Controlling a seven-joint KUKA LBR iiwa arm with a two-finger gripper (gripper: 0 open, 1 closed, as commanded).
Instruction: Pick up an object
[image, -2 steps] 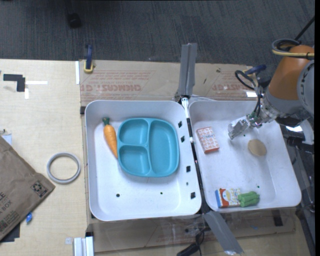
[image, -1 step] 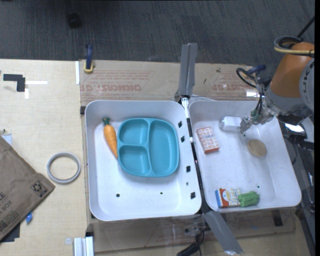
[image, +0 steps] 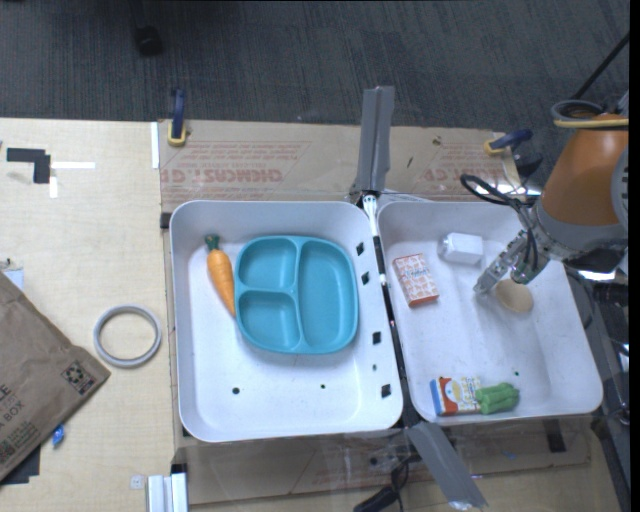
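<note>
gripper (image: 495, 283) low in right white bin (image: 560, 400), finger state unclear, touching pale beige egg-shaped object (image: 516, 297), long axis left-right. bench of tan cardboard (image: 270, 160), dark carpet (image: 300, 50) beyond.

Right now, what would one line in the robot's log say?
tool: low in right bin | beside: pale egg | grasp: not visible | carrot: left bin
</note>
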